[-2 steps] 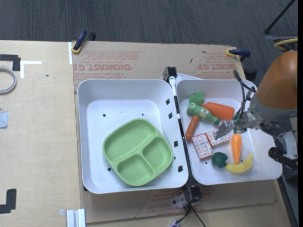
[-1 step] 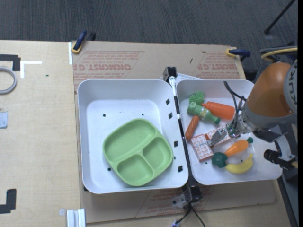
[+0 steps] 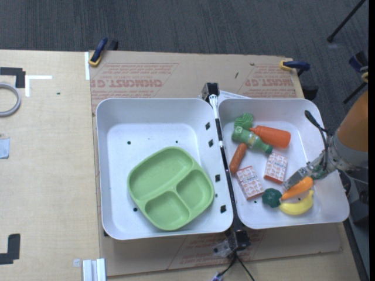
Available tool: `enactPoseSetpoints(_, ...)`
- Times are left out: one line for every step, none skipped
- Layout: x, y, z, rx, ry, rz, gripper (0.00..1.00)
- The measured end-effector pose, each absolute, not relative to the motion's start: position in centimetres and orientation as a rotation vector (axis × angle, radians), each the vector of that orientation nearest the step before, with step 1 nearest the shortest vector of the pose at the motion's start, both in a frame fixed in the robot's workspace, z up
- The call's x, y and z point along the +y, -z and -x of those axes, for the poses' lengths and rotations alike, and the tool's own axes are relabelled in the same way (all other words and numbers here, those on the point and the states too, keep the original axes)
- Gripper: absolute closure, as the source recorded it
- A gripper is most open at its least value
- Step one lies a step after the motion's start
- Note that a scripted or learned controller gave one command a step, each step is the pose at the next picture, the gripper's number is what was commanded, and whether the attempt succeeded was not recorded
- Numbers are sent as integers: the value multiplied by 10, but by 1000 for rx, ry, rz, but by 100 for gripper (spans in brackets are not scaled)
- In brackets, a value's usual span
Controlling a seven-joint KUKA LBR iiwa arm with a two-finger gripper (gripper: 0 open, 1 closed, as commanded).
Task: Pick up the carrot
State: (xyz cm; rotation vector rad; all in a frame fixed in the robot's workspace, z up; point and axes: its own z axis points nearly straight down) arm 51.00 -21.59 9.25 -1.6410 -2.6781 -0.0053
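- Left bin point(image 3: 111, 157) holds a green divided plate point(image 3: 170, 187)
- Right bin point(image 3: 328, 212): two carrots, one large point(image 3: 270, 135) near the top, one small point(image 3: 297, 187) at lower right above a banana point(image 3: 297, 205)
- Gripper point(image 3: 300, 176) sits touching the small carrot; whether it's clamped on it, I cannot tell

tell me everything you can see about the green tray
The green tray is a pale green, plastic-looking plate with rounded corners and three compartments: one large and two smaller. It lies flat, right side up and turned at an angle, on the floor of the left bin, toward its front. Nothing sits in it, and nothing but the bin touches it.
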Motion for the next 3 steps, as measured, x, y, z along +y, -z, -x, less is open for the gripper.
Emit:
enactPoseSetpoints(-218, -103, -510, -2678, 3, 1650, 100)
enactPoseSetpoints(-218, -102, -510, -2678, 2, 1648, 0)
enactPoseSetpoints(-186, -93, -505, -2855, 1, 1316, 0)
